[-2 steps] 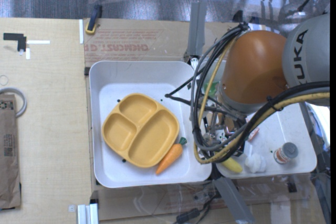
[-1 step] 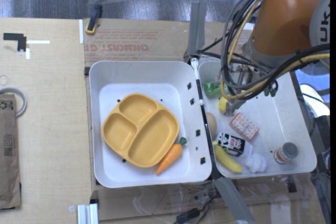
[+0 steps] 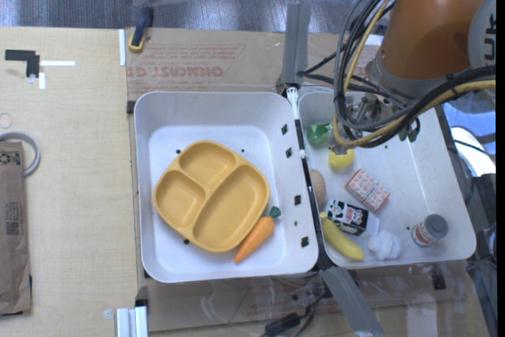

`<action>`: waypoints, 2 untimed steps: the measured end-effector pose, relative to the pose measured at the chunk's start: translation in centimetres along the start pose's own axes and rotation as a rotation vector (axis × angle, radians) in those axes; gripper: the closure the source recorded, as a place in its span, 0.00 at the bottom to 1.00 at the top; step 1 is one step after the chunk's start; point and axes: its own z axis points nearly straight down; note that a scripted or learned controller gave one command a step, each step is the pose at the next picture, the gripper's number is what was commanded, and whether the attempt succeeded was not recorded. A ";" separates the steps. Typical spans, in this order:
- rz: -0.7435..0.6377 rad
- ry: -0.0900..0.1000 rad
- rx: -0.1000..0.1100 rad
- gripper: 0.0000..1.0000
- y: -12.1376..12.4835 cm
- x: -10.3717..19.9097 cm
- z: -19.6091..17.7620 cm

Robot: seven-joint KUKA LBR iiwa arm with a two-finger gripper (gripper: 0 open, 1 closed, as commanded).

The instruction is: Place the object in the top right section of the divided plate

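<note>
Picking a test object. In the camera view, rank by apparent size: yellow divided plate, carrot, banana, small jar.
1. yellow divided plate
2. carrot and banana: look alike, no ranking
3. small jar

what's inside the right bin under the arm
In the right bin lie a banana, a small patterned box, a black-and-white carton, a small jar, something white, and a yellow piece. The arm and cables cover the bin's far end.

Divided plate (image 3: 211,195) lies in the left bin (image 3: 150,170); carrot (image 3: 256,236) touches its lower-right rim; banana (image 3: 342,240) in the right bin (image 3: 454,193).
</note>
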 end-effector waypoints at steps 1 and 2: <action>-0.021 0.005 0.001 1.00 7.9 -1.1 3.5; -0.152 0.007 0.000 1.00 17.2 -2.0 12.0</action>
